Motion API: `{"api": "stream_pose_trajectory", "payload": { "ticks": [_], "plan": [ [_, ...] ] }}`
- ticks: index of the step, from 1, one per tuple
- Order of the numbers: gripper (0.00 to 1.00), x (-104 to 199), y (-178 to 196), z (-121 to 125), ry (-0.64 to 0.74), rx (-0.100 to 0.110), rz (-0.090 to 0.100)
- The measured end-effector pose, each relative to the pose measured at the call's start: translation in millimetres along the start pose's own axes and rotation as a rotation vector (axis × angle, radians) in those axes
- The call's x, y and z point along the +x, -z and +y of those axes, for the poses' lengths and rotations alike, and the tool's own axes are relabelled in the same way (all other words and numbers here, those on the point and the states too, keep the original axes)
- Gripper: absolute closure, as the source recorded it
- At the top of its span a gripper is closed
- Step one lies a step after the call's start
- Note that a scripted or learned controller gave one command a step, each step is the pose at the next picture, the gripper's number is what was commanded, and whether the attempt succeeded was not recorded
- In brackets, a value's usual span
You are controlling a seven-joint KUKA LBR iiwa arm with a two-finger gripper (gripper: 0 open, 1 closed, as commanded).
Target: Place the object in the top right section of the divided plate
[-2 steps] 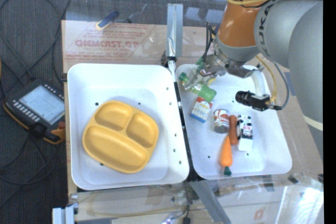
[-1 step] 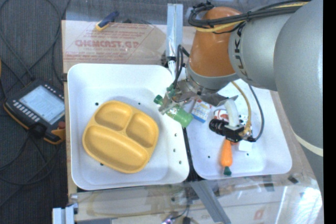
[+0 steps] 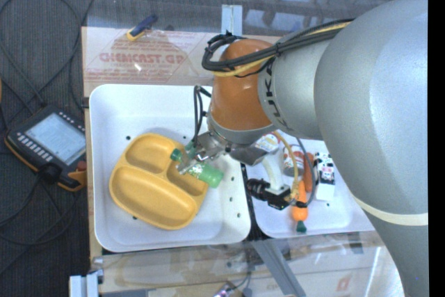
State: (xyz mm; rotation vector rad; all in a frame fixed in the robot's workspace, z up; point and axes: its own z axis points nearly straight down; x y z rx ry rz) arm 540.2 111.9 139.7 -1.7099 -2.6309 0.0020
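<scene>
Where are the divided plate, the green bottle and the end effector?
divided plate (image 3: 142,195): camera view, floor of its large yellow section.
green bottle (image 3: 206,175): camera view, middle of its body, over the plate's right edge.
end effector (image 3: 189,158): camera view, at its fingertips by the bottle.

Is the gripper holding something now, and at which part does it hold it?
It cannot be told. The gripper is right at the green bottle, which lies over the yellow divided plate, but no clear hold shows.

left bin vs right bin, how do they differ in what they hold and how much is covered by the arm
The left bin holds a yellow divided plate with a green object at its right edge; the right bin holds small clutter, including an orange piece. The arm covers much of the right bin, little of the left bin. Both are shallow and white.
</scene>
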Motion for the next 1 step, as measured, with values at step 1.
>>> {"api": "stream_pose_trajectory", "payload": {
  "ticks": [1],
  "plan": [
    [0.00, -0.2, 0.2, 0.0, -0.001, -0.001, 0.000]
  ]
}}
